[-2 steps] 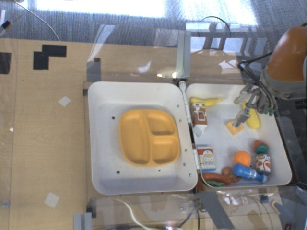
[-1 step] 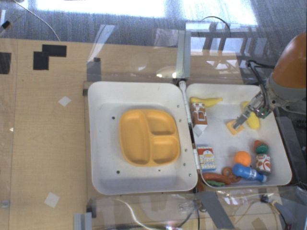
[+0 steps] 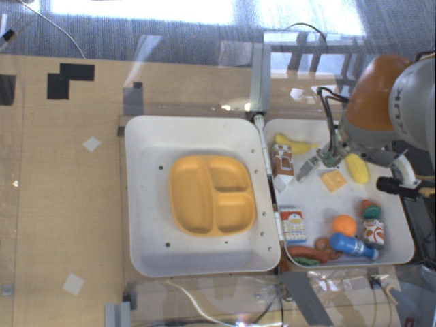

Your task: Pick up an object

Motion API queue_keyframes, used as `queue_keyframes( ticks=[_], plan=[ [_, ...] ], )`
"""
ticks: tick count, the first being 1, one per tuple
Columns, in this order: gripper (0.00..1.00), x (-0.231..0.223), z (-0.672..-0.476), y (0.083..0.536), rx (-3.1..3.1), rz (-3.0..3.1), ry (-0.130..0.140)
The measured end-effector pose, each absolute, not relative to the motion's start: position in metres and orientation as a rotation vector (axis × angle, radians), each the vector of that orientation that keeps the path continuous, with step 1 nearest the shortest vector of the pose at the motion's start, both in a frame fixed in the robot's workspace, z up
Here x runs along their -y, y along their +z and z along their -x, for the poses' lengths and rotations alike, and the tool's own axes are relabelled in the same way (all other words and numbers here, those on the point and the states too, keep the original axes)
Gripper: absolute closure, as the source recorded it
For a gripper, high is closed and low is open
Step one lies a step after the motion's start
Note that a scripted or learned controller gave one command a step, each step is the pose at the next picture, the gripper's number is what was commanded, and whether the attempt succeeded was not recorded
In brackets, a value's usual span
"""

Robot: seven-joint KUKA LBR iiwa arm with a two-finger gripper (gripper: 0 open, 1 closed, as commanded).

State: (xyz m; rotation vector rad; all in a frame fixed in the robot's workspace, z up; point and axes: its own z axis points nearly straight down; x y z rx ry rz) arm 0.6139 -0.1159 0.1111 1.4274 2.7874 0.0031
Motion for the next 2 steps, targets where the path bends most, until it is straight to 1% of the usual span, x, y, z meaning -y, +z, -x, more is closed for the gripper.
queue_keyframes(
  ticks=[1,2],
  plan=[
    [0.00,0.1183,-0.6687,0.0866,-2.460,-1.956,-0.004],
    [0.00,0.1183,-0.6687,0.0866,-2.460,-1.956,-0.004]
  ],
)
